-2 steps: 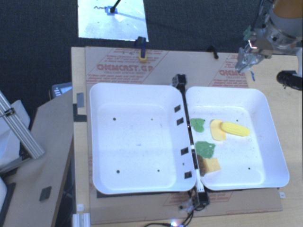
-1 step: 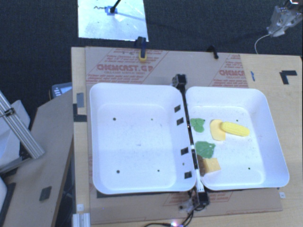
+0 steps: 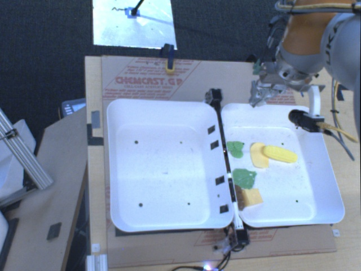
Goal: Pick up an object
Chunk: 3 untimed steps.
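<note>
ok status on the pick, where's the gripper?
Gripper above right bin's far edge, nothing seen in it. Yellow corn piece, green pieces and orange block lying in right bin. Path down looks clear.

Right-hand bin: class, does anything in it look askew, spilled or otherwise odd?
Nothing is spilled or damaged. The right bin has its items crowded toward the centre divider: two green pieces, a yellow corn-like piece and an orange block. The hand hovers over the bin's far rim.

From my end the bench (image 3: 96, 168) is tan wood, with a printed cardboard sheet (image 3: 146, 78) under the left bin (image 3: 121, 208) and right bin (image 3: 324, 199)
</note>
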Each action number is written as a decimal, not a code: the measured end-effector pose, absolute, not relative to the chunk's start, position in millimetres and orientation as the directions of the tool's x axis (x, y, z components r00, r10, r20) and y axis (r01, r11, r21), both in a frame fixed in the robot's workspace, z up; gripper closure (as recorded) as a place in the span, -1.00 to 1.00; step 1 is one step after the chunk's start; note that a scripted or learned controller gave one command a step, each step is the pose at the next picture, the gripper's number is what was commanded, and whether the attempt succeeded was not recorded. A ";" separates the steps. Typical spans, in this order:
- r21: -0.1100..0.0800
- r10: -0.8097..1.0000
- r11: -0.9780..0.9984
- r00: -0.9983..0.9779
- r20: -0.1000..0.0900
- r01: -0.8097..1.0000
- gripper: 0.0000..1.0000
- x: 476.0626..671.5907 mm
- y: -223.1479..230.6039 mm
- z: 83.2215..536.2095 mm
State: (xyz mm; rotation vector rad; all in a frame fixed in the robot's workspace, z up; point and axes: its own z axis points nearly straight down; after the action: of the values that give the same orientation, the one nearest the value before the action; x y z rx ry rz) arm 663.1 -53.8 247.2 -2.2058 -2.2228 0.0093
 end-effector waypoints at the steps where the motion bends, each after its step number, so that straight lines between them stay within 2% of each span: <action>1: 0.012 1.000 0.005 -0.005 -0.002 1.000 1.00 659.4 -63.3 362.6; 2: 0.016 1.000 0.003 -0.003 -0.003 1.000 1.00 652.5 -78.2 484.4; 3: 0.002 1.000 -0.005 0.005 -0.003 1.000 1.00 666.5 -171.9 447.4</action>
State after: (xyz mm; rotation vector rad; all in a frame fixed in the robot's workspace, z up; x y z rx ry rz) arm 666.5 -171.9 447.4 -2.2299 -2.2186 0.0012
